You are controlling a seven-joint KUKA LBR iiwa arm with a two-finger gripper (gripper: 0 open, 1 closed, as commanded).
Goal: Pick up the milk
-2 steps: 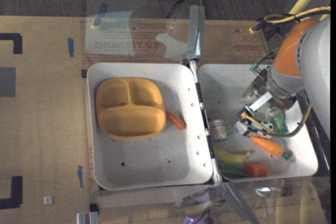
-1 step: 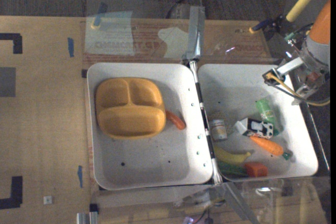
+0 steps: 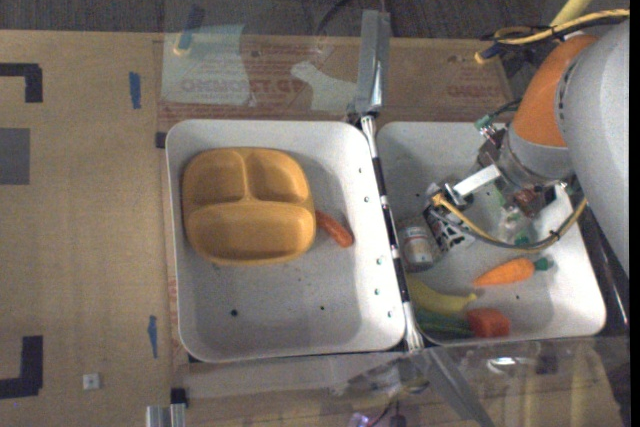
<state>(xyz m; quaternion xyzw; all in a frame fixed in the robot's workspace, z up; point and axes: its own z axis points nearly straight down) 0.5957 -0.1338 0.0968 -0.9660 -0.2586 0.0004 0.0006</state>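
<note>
Two shallow white bins are seen side by side on the bench. In the left white bin (image 3: 290, 305) a big yellow plastic plate with three hollows (image 3: 245, 203) is laid face down, and a small orange stick-shaped toy (image 3: 335, 229) is touching its right edge. In the right white bin (image 3: 570, 305) the small pale round milk container (image 3: 415, 244) is found close against the bin's left wall, about halfway down that wall. It seems to be standing up, with its long side running up and down, but this is hard to be sure of from above. The gripper (image 3: 520, 203) is held over the middle of the same bin, under the grey and orange arm. Whether it is open or closed cannot be told, and nothing is seen held in it. From the gripper, the milk container lies toward the left of the view and a little nearer the front, so a move to that side and then down is likely needed. An orange toy carrot with a green top (image 3: 508, 271), a yellow toy banana (image 3: 440, 297) and a small red block (image 3: 488, 322) are lying nearer the front of this bin. The banana is just in front of the milk container and could be bumped.
</note>
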